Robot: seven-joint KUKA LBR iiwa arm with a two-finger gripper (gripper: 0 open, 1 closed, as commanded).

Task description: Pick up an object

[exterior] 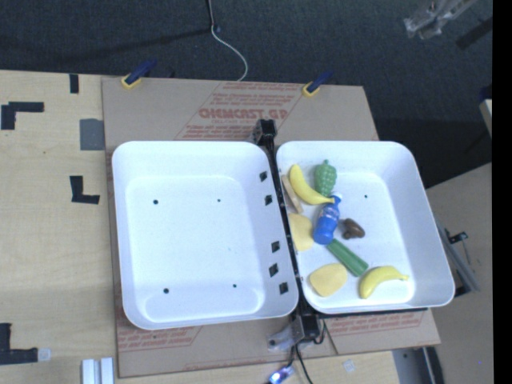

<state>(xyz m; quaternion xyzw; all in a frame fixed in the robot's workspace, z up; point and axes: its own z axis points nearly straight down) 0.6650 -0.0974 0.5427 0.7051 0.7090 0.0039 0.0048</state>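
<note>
Objects for picking all lie in the right bin (400, 166), clustered toward its left wall: a yellow banana (304, 186) at upper left, curved, with a green ridged item (324, 175) just beside it on the right; a blue bottle (327, 222) with a pale cap below these, tilted; a small dark brown piece (353, 230) just right of the bottle; a pale yellow flat piece (299, 232) against the left wall, touching the bottle's left side; a green cylinder (346, 256) running diagonally down-right from the bottle; a yellow rounded lump (328, 279) near the front edge; a second banana (382, 279) at front right, close to the cylinder's lower end; the hand (436, 13) sits high at the frame's upper right, over the dark floor (336, 22), well apart from both bins, blurred, so I cannot tell whether it is open or closed; nothing visible in it; left bin (128, 166) is white with small dark dots on its floor; both bins rest on a brown cardboard sheet (240, 110) on the tabletop (48, 214).
</note>
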